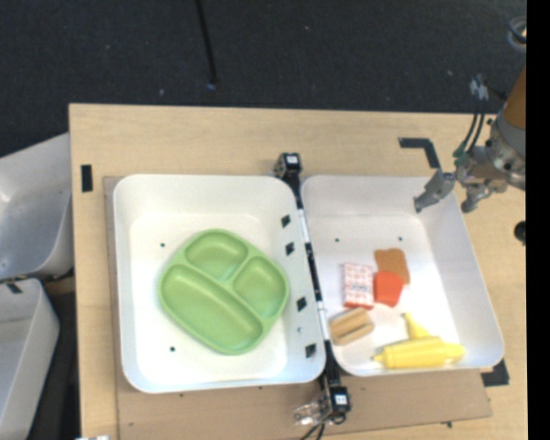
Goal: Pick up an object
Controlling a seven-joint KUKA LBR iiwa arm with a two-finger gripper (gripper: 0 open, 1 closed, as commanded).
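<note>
Wooden bench (192, 140) bearing two shallow white bins side by side. Left bin (128, 246) contains a green three-compartment tray (223, 290). Right bin (458, 255) adjoins it. Dark floor (257, 35) lies behind.

Lighting: even, overhead, fairly bright; both white bins (211, 191) near washed-out, faint glare on their floors. Shadows: soft, short (beneath the green tray (222, 290)). Focus: mildly soft overall; gripper (451, 193) blurred, detail lost. Surround beyond the jaws: dark, grainy floor.
</note>
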